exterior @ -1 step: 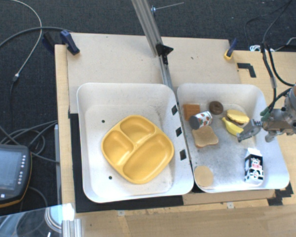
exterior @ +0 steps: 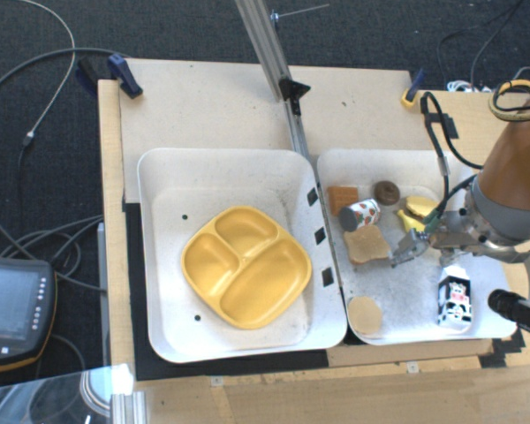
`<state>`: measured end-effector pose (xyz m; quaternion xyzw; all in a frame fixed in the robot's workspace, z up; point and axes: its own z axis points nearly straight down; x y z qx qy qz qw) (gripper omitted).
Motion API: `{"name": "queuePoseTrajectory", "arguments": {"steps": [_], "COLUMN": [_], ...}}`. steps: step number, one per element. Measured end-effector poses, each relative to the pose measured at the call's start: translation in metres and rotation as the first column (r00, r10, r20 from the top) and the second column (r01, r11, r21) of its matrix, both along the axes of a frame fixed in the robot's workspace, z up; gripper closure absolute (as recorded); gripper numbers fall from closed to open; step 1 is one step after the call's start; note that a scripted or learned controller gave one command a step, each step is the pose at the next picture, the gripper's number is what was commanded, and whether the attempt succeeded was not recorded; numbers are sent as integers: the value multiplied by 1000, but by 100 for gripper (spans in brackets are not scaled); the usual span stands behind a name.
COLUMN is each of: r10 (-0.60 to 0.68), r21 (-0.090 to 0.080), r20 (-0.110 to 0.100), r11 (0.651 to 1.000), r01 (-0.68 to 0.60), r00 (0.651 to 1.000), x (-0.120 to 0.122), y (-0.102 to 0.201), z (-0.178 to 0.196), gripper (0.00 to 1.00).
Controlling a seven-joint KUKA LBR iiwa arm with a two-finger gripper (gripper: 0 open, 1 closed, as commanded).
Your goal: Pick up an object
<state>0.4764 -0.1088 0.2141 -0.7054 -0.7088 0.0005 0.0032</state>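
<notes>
Over the right bin (exterior: 477, 329), the gripper (exterior: 407, 248) hangs beside the toast (exterior: 367, 246); whether its fingers are spread, I cannot tell. Nearby, a carton (exterior: 456, 301) bears cow-like black patches, perhaps; no writing is legible.

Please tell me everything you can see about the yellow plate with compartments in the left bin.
The yellow plate looks like smooth plastic, roughly square with rounded corners. Raised ridges divide it into three compartments: two smaller ones on its upper-left side and one larger on its lower-right side. Nothing lies in them. It rests flat, right side up and turned diagonally, on the floor of the left bin, near the middle and slightly toward the right wall. Only the bin touches it.
</notes>
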Motion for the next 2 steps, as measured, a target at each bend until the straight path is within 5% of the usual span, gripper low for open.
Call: {"name": "queuePoseTrajectory", "arguments": {"steps": [1, 2], "r10": [3, -1], "r21": [1, -4], "r20": [0, 10], "r11": [1000, 1000], "r01": [-3, 1], "r00": [1000, 1000], "x": [0, 69], "y": [66, 64], "z": [-23, -21], "gripper": [0, 0]}}
